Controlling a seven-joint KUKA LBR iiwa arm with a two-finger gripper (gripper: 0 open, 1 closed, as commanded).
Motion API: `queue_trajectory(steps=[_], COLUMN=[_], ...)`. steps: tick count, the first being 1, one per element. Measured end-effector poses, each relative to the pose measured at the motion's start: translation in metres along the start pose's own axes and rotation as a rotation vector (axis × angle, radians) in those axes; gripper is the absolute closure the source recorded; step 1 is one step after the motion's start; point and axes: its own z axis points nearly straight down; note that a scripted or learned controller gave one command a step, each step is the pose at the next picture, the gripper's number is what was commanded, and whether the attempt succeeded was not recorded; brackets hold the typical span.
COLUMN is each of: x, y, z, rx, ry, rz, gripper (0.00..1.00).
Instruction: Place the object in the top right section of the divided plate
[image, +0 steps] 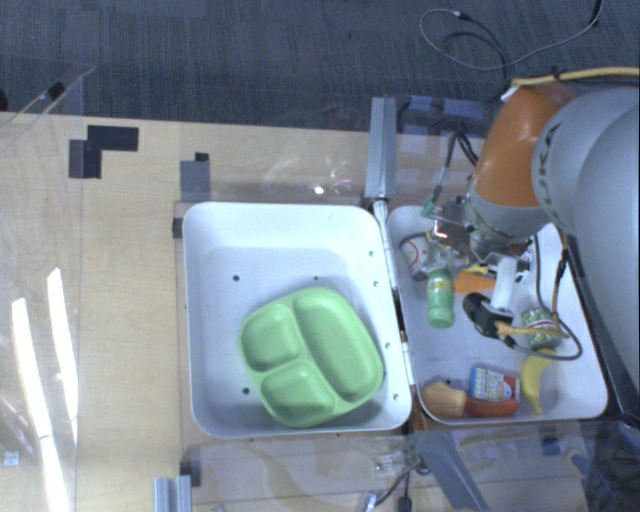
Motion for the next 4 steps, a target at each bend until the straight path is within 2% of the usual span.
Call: queue_trajectory(steps=[1, 2, 3, 4], x=[0.063, 0.063, 0.063, 0.097], y=[-0.006, -0.006, -0.006, -0.031], z=[-0.024, -0.024, -0.024, 0.038], rx=[-0.001, -0.001, -0.001, -0.01], ry=[0.001, 0.001, 0.001, -0.011], rz=[-0.082, -0.082, -0.082, 0.117], gripper=[1.0, 0.0, 0.0, 0.0])
